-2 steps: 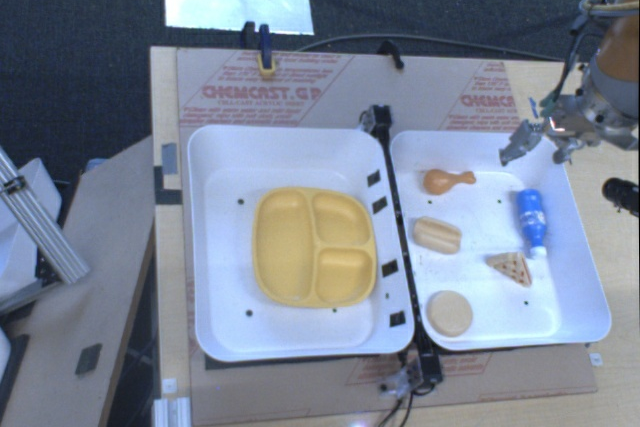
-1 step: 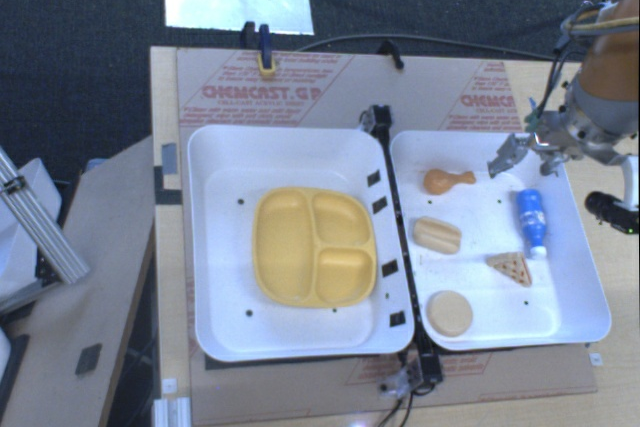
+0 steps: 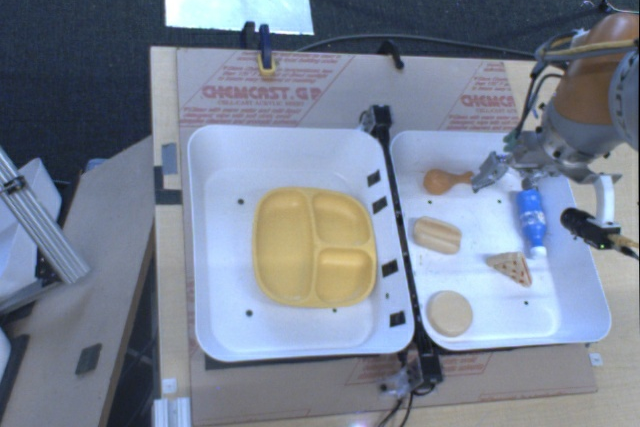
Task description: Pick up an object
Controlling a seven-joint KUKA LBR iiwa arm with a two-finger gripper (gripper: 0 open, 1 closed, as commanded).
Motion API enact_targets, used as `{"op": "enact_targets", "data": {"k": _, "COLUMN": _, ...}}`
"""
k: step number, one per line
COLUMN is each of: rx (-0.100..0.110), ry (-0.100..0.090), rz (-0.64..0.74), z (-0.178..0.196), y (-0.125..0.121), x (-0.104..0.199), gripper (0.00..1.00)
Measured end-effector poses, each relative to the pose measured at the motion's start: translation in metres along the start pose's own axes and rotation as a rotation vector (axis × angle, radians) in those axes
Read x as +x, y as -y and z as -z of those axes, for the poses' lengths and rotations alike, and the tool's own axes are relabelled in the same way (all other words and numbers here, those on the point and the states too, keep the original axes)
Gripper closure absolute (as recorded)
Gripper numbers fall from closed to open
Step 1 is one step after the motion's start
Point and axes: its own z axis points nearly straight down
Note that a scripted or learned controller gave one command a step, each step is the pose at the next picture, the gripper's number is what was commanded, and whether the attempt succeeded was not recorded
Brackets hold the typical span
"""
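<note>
Crowded right bin, one big plate in the left

We see the right bin scattered with a drumstick, bread roll, blue bottle, pizza wedge and round biscuit, with open lanes between them; the yellow divided plate fills the left bin's middle, leaving bare floor around its edges.

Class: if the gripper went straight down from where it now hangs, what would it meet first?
Probably the bare floor of the right bin, between the drumstick-shaped toy and the blue bottle. The gripper hangs over that gap, though height is unclear.
</note>
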Motion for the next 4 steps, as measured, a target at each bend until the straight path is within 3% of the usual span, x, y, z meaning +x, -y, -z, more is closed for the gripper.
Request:
{"op": "enact_targets", "data": {"k": 1, "rx": -0.002, "ry": -0.003, "rz": 0.000, "z": -0.051, "y": -0.001, "x": 0.002, "gripper": 0.00}}
{"op": "enact_targets", "data": {"k": 2, "rx": -0.006, "ry": -0.001, "rz": 0.001, "z": -0.038, "y": -0.002, "x": 0.001, "gripper": 1.00}}
{"op": "enact_targets", "data": {"k": 4, "rx": -0.009, "ry": 0.002, "rz": 0.003, "z": 0.064, "y": -0.007, "x": 0.008, "gripper": 1.00}}
